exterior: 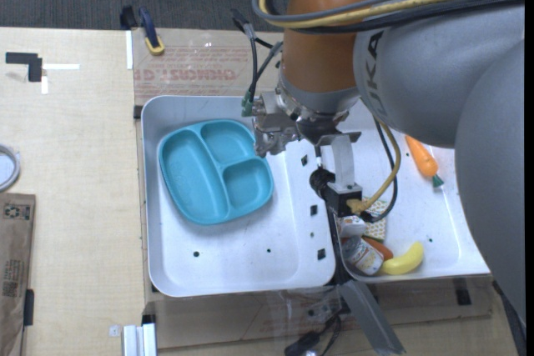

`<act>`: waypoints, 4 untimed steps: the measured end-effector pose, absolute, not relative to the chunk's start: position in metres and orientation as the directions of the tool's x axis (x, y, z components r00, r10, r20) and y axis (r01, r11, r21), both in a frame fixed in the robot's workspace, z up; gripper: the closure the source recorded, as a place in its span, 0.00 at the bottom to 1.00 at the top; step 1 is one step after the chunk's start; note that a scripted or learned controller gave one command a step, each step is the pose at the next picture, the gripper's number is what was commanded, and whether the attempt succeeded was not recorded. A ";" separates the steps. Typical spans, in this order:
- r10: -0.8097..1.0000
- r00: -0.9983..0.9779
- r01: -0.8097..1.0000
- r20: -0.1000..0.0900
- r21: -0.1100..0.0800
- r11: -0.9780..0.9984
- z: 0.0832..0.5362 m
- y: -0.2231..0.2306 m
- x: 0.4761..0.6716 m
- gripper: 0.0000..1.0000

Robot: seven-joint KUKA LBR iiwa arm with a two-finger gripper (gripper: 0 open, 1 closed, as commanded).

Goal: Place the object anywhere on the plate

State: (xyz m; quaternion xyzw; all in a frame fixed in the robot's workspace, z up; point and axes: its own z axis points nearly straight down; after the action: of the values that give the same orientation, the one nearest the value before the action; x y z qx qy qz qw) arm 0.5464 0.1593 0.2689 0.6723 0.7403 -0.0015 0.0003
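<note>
Fingers I can't read as open or closed; my gripper hangs over the right rim of the blue plate; a banana lies in the right bin.

Plate: a blue plate with three parts, one big and two small.
Plate place: it lies flat, turned a bit, left of the middle of the frame, in the left white bin.
Carrot: an orange carrot, lying slanted at the right side, in the right white bin.
Banana: a yellow banana, curved, at the lower right, near that bin's bottom edge.
</note>
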 end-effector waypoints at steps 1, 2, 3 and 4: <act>0.930 -0.367 0.930 -0.003 0.000 0.367 0.310 0.173 0.615 1.00; 0.930 -0.367 0.930 -0.003 0.000 0.367 0.310 0.174 0.615 0.00; 0.930 -0.367 0.930 -0.003 0.000 0.367 0.310 0.174 0.615 0.00; 0.930 -0.367 0.930 -0.003 0.000 0.367 0.310 0.174 0.615 0.00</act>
State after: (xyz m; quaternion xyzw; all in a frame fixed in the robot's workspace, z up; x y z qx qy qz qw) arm 0.6153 0.1736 0.3096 0.5624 0.8268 -0.0009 0.0009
